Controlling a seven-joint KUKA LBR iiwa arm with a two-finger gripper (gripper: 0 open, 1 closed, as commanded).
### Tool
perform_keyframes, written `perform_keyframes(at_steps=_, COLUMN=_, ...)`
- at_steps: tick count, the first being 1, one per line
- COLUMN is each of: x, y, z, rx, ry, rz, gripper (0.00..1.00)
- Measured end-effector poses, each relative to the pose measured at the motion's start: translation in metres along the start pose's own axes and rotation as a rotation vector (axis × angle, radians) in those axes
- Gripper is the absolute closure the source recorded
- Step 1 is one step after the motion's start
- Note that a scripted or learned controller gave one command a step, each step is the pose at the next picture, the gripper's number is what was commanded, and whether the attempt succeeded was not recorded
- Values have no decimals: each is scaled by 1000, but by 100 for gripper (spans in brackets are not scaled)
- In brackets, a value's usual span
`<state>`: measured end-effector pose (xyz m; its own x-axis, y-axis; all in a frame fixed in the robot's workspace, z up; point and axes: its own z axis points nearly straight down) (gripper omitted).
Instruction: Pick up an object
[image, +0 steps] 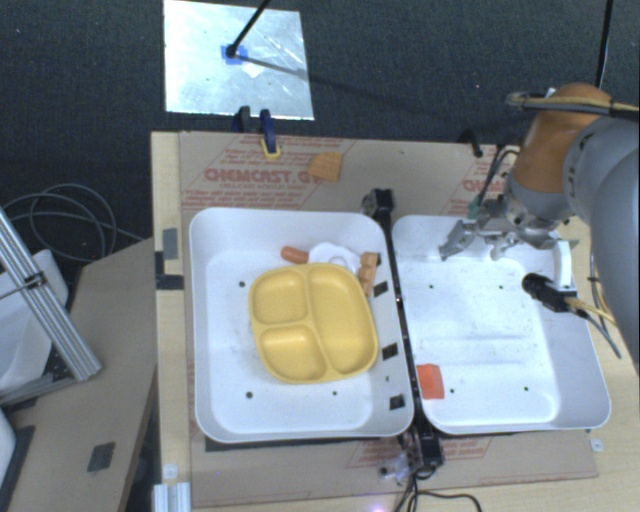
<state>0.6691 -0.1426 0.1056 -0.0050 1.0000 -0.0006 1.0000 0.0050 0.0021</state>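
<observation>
My gripper (472, 249) hangs over the far part of the right bin (520, 400), close to its back wall. Its two grey fingers are spread apart with only white bin floor between them. A small orange-red block (429, 380) lies in the right bin's near left corner, far from the gripper. In the left bin (215, 330) lies a yellow divided plate (310, 322). Behind the plate are an orange sausage-shaped piece (294, 255), a white item (334, 257) and a tan piece (368, 270) near the divider.
The grey arm with its orange band (560, 130) comes in from the upper right, and a black fitting with cables (545, 289) sticks out over the right bin's right side. Black clips (380, 203) sit along the divider between the bins. A tan block (325, 166) rests on the cardboard behind the bins.
</observation>
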Motion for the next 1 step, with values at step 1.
perform_keyframes(at_steps=1, x=38, y=0, z=-6, rx=0, ry=1, rz=-3, gripper=0)
